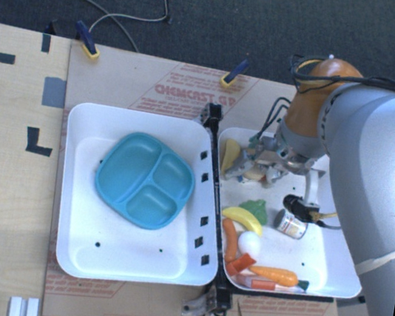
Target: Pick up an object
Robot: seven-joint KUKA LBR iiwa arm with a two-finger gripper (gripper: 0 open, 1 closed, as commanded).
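Observation:
The right bin (329,269) holds several small toy foods: a yellow banana (244,218), a green leafy piece (255,207), a white egg (249,242), a long orange sausage (229,238), a carrot (277,276), a red piece (242,262) and a small can (291,225). My gripper (256,167) is down in the far left part of this bin, over a pale yellow piece (230,154) and a tan object (256,175). I cannot make out whether anything sits between its fingers.
A blue divided plate (145,180) lies in the left bin (72,192). A black divider with clips (210,193) runs between the bins. The grey arm (376,168) covers the right bin's far right side. Yellow-blue clamps (87,41) hold the cardboard at the back.

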